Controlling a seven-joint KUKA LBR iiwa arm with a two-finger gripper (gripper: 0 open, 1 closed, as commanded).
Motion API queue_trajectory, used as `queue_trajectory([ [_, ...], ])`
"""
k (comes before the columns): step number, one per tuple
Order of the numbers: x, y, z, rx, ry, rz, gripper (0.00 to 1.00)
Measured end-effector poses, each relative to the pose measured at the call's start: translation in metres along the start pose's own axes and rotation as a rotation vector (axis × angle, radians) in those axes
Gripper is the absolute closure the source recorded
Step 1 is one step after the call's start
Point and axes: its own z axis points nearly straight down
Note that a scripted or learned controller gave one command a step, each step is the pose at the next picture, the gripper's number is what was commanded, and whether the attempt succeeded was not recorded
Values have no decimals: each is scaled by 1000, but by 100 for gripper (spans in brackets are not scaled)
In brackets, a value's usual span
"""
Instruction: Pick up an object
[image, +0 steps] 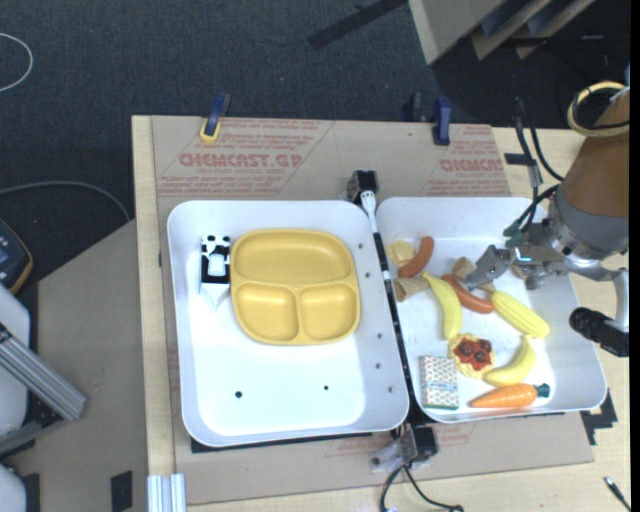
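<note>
The right bin (585, 375) holds several toy foods: a sausage (421, 256), a banana (446, 306), a red hot dog (472, 298), a corn cob (520, 313), a second banana (512, 366), a carrot (506, 397), a small pizza piece (472, 352) and a cracker packet (438, 382). My gripper (507, 274) hangs over the upper middle of this bin, just above the corn cob and the red hot dog. Its fingers are spread open with nothing between them. The grey arm with its orange band (600, 170) comes in from the right.
The left bin (290, 400) holds a yellow divided plate (295, 283) and a small black-and-white object (215, 260) by its left wall. A black divider clip (364, 186) sits between the bins. Small brown pieces (404, 289) lie near the right bin's left wall.
</note>
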Motion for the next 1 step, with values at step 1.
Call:
queue_trajectory([
  [1, 0, 3, -7, -14, -2, -3, 0],
])
